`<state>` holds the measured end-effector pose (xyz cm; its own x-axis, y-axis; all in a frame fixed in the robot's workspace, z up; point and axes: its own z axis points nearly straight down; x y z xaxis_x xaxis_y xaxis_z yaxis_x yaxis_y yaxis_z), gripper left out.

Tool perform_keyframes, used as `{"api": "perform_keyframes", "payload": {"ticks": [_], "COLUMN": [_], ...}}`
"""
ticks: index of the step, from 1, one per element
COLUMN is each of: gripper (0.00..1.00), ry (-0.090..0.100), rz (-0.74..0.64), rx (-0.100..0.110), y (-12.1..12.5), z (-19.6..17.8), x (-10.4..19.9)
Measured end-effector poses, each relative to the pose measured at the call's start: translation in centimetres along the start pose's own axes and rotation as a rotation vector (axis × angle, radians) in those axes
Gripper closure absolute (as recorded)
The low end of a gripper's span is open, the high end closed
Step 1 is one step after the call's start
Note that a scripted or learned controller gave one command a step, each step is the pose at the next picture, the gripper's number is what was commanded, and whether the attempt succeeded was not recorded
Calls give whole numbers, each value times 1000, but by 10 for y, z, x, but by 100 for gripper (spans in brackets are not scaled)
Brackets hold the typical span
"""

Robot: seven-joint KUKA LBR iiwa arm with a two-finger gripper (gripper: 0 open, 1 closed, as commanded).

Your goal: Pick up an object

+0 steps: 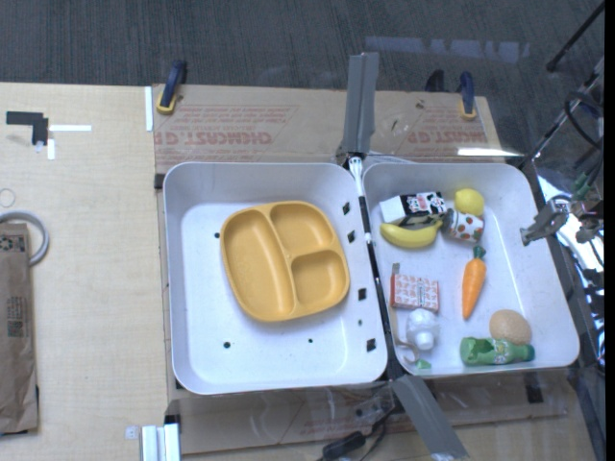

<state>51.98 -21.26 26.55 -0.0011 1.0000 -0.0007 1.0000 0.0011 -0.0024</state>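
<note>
The right bin holds several items: a banana, a black-and-white carton, a lemon, a red-spotted white piece, a carrot, a red-and-white packet, a small white object, a green pouch and a tan round item. My gripper hovers at the right rim of this bin, right of the lemon and well apart from every item. Nothing is seen in its grasp.
The left bin carries a yellow divided plate. Cardboard lies behind both bins with blue clamps. A brown paper bag rests on the wooden bench at far left. Cables and arm parts crowd the right edge.
</note>
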Motion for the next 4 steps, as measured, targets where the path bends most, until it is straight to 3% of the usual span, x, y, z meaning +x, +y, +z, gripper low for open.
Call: {"api": "perform_keyframes", "payload": {"ticks": [1,2,3,4], "gripper": [0,0,0,100], "ry": [0,0,1,0], "rz": [-33,-201,43,46], "rx": [0,-2,0,0], "y": [21,5,-8,-8], "z": [55,174,155,147], "x": [-9,25,65,63]}}
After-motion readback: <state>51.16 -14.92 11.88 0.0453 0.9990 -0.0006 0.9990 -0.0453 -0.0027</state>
